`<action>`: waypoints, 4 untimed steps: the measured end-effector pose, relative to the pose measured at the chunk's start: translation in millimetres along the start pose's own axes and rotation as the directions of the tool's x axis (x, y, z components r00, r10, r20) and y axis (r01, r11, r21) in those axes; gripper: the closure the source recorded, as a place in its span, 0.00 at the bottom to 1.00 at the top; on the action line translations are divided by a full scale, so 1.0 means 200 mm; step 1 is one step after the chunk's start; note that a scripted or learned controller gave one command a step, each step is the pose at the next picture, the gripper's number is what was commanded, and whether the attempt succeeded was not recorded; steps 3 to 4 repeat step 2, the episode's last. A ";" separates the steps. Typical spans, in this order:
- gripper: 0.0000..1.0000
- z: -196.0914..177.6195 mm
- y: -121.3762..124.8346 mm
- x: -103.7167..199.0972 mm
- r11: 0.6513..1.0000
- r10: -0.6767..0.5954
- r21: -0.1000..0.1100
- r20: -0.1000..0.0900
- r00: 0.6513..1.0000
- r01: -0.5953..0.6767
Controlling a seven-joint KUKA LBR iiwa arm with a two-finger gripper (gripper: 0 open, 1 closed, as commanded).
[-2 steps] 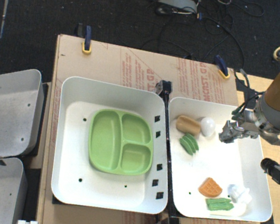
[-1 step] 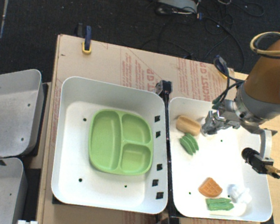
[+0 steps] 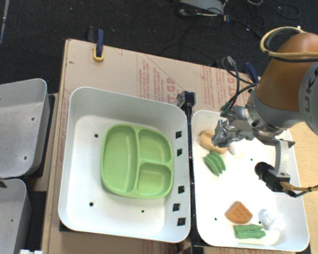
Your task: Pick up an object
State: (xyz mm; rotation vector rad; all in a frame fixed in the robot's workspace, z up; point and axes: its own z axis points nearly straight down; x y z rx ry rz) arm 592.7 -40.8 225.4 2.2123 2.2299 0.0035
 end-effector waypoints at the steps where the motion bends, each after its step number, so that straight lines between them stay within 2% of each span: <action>1: 1.00 0.04 0.02 0.25 1.000 0.000 0.003 0.000 1.000 0.000; 2: 1.00 -0.04 0.04 0.52 1.000 0.000 0.000 -0.001 1.000 0.000; 4: 1.00 -0.04 0.04 0.52 1.000 0.000 0.000 -0.001 1.000 0.000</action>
